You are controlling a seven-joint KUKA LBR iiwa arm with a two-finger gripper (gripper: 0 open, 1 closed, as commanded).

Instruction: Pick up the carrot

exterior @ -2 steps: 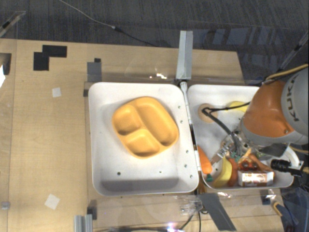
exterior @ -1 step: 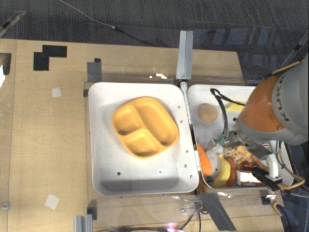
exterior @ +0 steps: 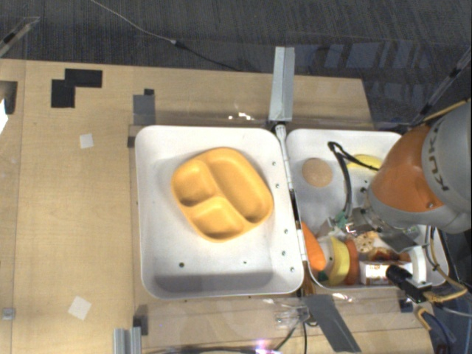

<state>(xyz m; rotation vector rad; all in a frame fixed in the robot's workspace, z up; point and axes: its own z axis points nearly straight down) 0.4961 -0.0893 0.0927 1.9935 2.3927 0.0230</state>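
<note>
Camera view: the small orange carrot is wedged against the right white plastic bin's wall, while the claw's state can't be told.

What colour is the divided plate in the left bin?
Yellow. The divided plate shows plainly in the camera view, lying in the left bin.

One fixed camera above the bench; looks down aslant on both bins
</note>
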